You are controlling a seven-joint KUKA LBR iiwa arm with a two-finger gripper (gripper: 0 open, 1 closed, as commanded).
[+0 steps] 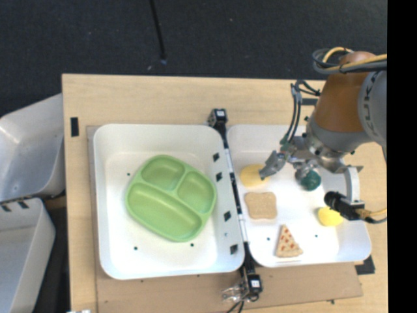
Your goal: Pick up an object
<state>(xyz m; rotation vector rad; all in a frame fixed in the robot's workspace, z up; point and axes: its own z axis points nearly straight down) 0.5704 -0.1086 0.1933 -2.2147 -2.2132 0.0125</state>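
The grey two-finger gripper [272,165] is seen spread open, holding nothing, right of centre over the pale yellow rounded object [253,176]; it should be centred (judged nearest) before closing.

One fixed camera overhead, slanting down on both bins [104,175]; arm [339,109] enters right.

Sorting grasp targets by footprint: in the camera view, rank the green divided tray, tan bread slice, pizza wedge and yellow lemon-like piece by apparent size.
1. Green divided plastic tray
2. Tan square bread slice
3. Triangular pizza wedge, close to the bread, so that order is unsure
4. Small yellow lemon-like piece
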